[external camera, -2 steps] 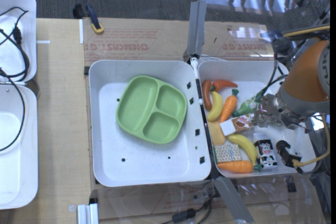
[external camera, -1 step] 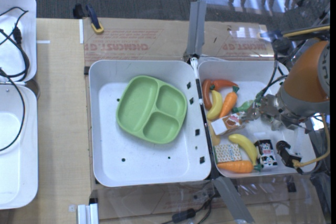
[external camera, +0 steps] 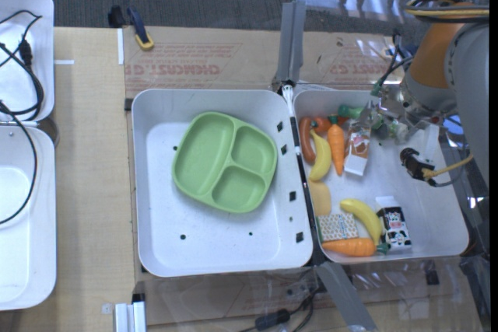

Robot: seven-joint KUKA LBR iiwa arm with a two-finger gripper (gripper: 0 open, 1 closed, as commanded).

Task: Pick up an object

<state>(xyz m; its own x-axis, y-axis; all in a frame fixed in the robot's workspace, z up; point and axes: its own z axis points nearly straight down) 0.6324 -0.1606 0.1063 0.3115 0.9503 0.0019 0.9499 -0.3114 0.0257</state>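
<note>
The right bin [external camera: 436, 206] holds several toy foods. An orange carrot [external camera: 336, 148] lies upright next to a yellow banana [external camera: 319, 159] and a reddish sausage [external camera: 306, 138] at its left side. A small white and red carton [external camera: 357, 154] lies just right of the carrot. Near the front are a second banana [external camera: 362, 218], a second carrot [external camera: 350, 247], a patterned cracker [external camera: 337, 227] and a black and white carton [external camera: 394, 227]. My gripper [external camera: 373, 119] hangs low over the bin's back part, just above and right of the small carton, with nothing visibly held.
The left bin [external camera: 156, 245] carries a green divided plate [external camera: 226, 162]. A metal divider [external camera: 292, 50] rises between the bins at the back. The grey arm with its orange band [external camera: 436, 66] and cables [external camera: 424, 166] covers the right bin's back right corner.
</note>
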